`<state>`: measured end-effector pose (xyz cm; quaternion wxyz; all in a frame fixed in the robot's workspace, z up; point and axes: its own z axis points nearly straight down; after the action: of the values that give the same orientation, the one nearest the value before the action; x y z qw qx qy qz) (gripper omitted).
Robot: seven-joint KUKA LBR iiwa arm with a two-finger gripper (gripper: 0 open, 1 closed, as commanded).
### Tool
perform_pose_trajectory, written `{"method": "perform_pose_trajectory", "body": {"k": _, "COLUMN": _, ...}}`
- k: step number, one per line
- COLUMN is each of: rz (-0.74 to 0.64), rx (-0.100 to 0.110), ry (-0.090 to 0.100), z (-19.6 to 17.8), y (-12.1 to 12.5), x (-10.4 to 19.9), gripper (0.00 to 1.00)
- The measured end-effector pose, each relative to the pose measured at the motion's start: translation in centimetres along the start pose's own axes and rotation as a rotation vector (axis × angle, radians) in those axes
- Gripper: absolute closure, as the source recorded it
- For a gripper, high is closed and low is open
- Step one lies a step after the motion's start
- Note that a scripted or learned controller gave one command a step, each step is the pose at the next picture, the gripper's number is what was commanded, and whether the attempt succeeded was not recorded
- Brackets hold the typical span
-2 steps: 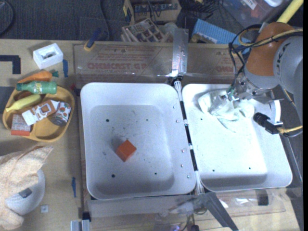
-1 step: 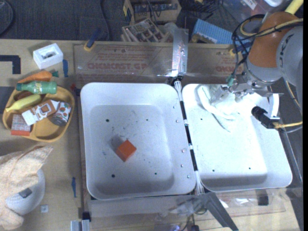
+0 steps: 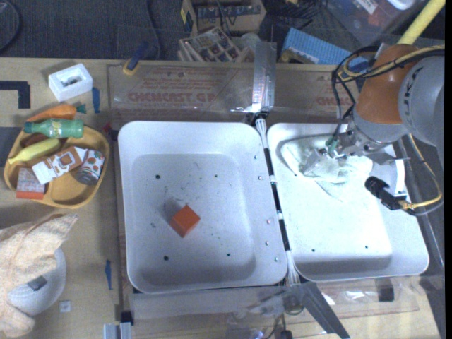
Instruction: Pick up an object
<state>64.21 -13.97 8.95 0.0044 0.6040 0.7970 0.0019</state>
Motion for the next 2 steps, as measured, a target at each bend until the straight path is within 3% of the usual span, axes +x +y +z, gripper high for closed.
{"method": "perform_pose_trajectory", "body": {"k": 1, "rz": -0.076, "rx": 0.0, "ry": -0.002, "z": 0.0, "y": 1.6, "x": 2.4, "gripper": 0.0}}
{"method": "perform_pose_trajectory", "body": {"k": 2, "rz": -0.018, "rx": 0.014, "ry": 0.004, "z": -0.1, "y": 3.0, "x": 2.3, "gripper": 0.0}}
